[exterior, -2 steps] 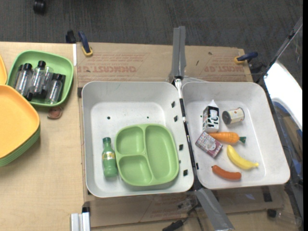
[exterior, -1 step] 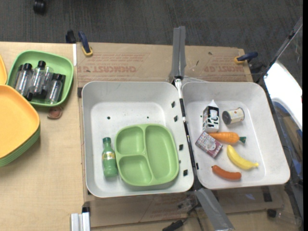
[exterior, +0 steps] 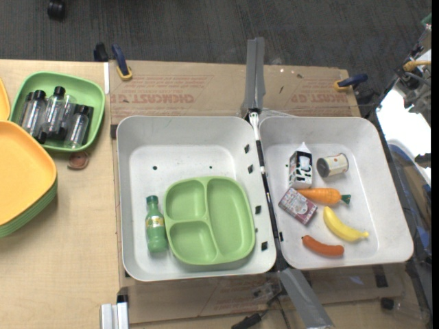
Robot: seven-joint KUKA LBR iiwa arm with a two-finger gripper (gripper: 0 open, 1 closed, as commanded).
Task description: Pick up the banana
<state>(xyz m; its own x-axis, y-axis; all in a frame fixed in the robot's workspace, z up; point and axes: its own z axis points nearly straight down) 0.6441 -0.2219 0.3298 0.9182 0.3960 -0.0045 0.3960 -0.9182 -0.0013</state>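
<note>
The banana point(exterior: 345, 225) lies flat in the right bin point(exterior: 384, 149), toward that bin's near right part. It is a smooth, glossy yellow curve with its thicker end pointing to the bin's right wall. Just above it sits a tapered orange carrot point(exterior: 322, 196) with a dark green stub at its right tip. Whether the 2 touch is hard to tell. To the banana's left lies a flat pink packet point(exterior: 298, 205), square and tilted. Below and to the left lies a short, rounded red-orange sausage shape point(exterior: 322, 246), near the banana but apart from it. Farther back in the same bin are a small black-and-white carton point(exterior: 300, 168) and a pale cylindrical can point(exterior: 333, 165) lying on its side. Both bins are shallow white plastic with rounded corners. The left bin point(exterior: 130, 156) holds a matte green plate point(exterior: 206, 220) moulded into 3 compartments, and a green bottle point(exterior: 156, 223) lies beside it on the left. The bins rest on brown cardboard point(exterior: 192, 91) held by clamps point(exterior: 122, 64). On the wooden bench at the left, a green tray point(exterior: 58, 108) carries several clear dark-capped bottles, next to a stack of orange plates point(exterior: 24, 180).
</note>
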